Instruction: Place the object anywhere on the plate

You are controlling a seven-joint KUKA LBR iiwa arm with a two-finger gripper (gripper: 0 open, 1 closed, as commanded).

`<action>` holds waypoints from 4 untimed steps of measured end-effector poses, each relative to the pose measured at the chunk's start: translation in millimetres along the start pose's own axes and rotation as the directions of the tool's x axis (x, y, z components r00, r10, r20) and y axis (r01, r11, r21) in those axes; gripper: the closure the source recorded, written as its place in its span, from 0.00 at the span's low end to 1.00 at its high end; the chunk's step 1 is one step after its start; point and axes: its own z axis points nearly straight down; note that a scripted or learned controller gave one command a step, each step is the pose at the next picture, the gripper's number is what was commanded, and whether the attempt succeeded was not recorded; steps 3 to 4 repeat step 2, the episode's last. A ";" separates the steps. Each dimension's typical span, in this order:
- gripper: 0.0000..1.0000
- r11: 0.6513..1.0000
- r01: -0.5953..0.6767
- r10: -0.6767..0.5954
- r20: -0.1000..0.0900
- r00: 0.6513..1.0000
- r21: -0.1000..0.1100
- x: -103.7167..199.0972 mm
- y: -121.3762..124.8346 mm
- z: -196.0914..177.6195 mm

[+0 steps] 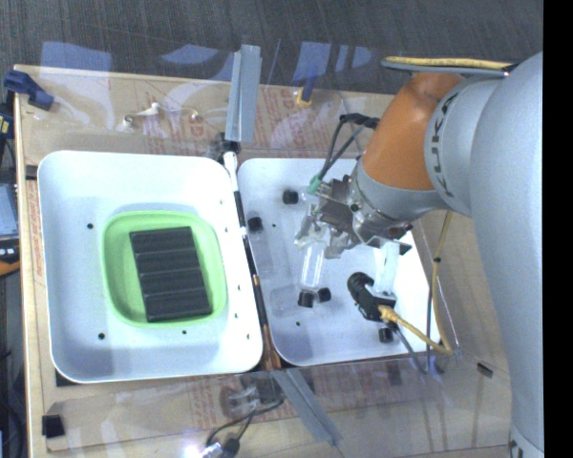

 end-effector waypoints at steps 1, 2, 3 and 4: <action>1.00 0.985 0.175 -0.175 0.001 0.985 0.002 55.7 -18.0 24.7; 0.00 0.985 0.174 -0.174 0.001 0.985 0.002 55.4 -17.9 24.7; 0.00 0.985 0.174 -0.174 0.001 0.985 0.002 55.4 -17.9 24.7; 0.00 0.985 0.174 -0.174 0.001 0.985 0.002 55.4 -17.9 24.7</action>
